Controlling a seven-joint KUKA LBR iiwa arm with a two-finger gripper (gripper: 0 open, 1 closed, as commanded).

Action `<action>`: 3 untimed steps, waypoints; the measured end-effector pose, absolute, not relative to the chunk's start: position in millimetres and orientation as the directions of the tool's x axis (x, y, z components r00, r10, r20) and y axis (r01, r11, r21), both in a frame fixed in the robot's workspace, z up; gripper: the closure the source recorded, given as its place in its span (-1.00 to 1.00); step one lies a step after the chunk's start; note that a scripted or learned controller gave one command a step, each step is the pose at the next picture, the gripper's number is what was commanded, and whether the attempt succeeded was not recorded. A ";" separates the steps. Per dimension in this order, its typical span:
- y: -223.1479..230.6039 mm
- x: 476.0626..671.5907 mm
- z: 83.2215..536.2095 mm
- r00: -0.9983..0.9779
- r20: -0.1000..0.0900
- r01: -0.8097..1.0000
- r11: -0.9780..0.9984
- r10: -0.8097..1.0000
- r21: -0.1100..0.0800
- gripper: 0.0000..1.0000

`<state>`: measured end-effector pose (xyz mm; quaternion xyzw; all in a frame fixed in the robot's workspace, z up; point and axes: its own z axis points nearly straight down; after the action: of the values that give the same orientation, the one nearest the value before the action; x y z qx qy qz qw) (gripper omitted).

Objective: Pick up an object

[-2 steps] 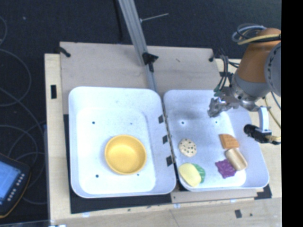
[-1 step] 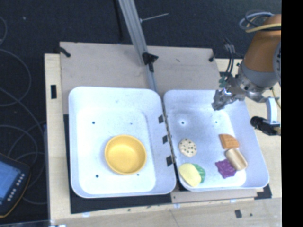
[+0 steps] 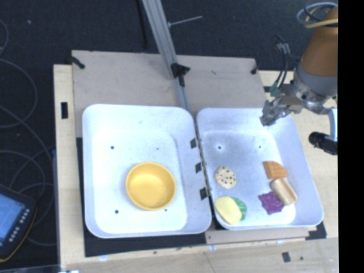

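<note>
grey arm [image 3: 316,75] with an orange band, thin cables at the wrist, dark hand [image 3: 268,118].

Single fixed camera above the bench [image 3: 65,152], angled downward, both white bins [image 3: 96,152] within frame

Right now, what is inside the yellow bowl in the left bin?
The yellow bowl shows only its own bare yellow inner surface, with nothing lying in it. The part of the left bin floor beneath it is covered, so that spot cannot be checked.
</note>
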<state>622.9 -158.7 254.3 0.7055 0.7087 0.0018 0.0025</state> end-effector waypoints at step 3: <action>-3.1 599.0 227.8 -0.007 0.001 1.000 0.007 1.000 0.000 1.00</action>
<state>599.0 -3.1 227.8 0.7048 0.7094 0.0002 -0.0002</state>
